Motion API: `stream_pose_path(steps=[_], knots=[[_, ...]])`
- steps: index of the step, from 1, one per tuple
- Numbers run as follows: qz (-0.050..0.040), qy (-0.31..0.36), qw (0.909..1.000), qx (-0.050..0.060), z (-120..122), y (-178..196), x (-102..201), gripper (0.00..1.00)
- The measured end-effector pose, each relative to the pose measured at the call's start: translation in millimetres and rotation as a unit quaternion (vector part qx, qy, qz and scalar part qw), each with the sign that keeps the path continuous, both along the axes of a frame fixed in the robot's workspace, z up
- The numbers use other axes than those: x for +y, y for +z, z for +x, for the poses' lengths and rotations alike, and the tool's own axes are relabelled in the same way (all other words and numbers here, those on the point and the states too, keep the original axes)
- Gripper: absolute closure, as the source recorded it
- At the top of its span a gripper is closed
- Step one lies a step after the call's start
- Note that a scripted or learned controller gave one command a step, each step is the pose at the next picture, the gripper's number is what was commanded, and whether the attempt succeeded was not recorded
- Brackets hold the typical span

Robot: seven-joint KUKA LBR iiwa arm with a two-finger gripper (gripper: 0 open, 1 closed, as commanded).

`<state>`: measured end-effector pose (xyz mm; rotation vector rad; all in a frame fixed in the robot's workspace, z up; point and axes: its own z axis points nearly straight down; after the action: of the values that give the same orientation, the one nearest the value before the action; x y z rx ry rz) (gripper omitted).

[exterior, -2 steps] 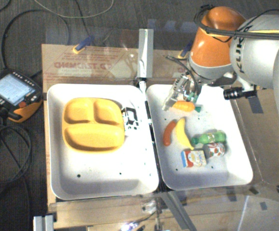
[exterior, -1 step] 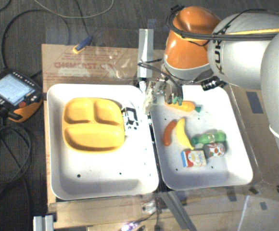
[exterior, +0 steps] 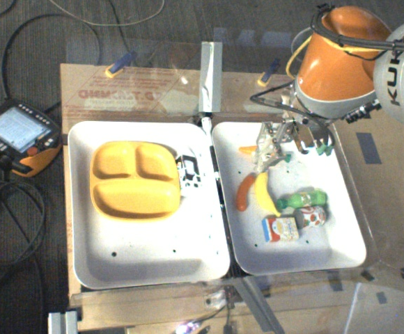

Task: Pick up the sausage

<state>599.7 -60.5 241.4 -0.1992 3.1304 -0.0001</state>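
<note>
The sausage, reddish-brown and slightly curved, lies in the right bin near its left side, touching a yellow banana. My gripper hangs over the upper part of this bin, just above and to the right of the sausage's top end. Its metal fingers point down and stand apart, with nothing between them.
A green bottle, a small carton and a red-and-white can lie right of the banana. A small orange piece sits at the bin's top. The left bin holds a yellow divided tray.
</note>
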Motion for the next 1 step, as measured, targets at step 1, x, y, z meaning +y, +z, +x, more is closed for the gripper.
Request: stream_pose_path(steps=[1], knots=[[-0.0002,0.041,0.9992,-0.001,70.4,-142.9,-38.0,1.0]])
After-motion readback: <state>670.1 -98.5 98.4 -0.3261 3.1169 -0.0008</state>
